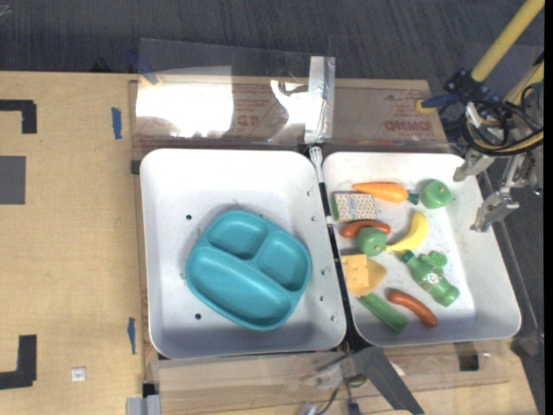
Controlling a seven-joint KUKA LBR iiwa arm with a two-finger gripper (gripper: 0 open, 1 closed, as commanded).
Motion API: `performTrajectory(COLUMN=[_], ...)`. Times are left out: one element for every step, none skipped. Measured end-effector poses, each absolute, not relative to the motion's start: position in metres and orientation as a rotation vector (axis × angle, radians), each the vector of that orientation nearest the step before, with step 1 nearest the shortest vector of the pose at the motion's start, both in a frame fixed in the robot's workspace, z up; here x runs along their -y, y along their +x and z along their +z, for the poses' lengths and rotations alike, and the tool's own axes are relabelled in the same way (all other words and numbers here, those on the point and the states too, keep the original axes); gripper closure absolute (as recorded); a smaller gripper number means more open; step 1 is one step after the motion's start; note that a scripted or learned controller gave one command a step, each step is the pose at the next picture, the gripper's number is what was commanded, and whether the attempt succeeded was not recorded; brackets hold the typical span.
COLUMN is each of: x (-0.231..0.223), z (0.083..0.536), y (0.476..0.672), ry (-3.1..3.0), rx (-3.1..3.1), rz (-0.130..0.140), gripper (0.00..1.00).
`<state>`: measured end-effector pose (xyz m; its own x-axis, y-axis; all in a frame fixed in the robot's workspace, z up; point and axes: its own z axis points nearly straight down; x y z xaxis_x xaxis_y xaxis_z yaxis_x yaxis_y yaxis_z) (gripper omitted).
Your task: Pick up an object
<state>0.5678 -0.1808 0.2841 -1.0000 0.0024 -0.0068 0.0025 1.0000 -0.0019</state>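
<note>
Overhead, two white bins sat side by side on the bench. Left bin (164, 180) carried a teal divided plate (249, 268) near its middle, tilted toward the front edge. Right bin (492, 305) held the toy food: striped box (355, 206) near its left edge, carrot (381, 192) along the back edge lying crosswise, red-and-green piece (366, 230) and green ball (373, 244) below, cheese wedge (363, 274), green cucumber-like stick (382, 312) at the front, banana (411, 234) at centre slanting up to the right, green bottle (432, 277), sausage (412, 306), green apple (435, 194) at the back right.

Gripper (497, 199) hung above the bin's right edge, back corner side, nothing between its fingers; how far they were parted could not be judged. Apple lay nearest, just to the gripper's left. Arm entered from the right, wrist cluttered with cables, pointing downward.
</note>
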Motion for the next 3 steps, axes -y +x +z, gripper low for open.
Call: performTrajectory(x=[0.189,0.185,0.169], z=[0.163,0.092,0.089], y=[0.587,0.596,0.59], ry=[-0.112,0.066,-0.015], rx=[-3.143,-3.126,-3.131], rz=[0.003,-0.003,-0.004], gripper=[0.0,0.0,0.0])
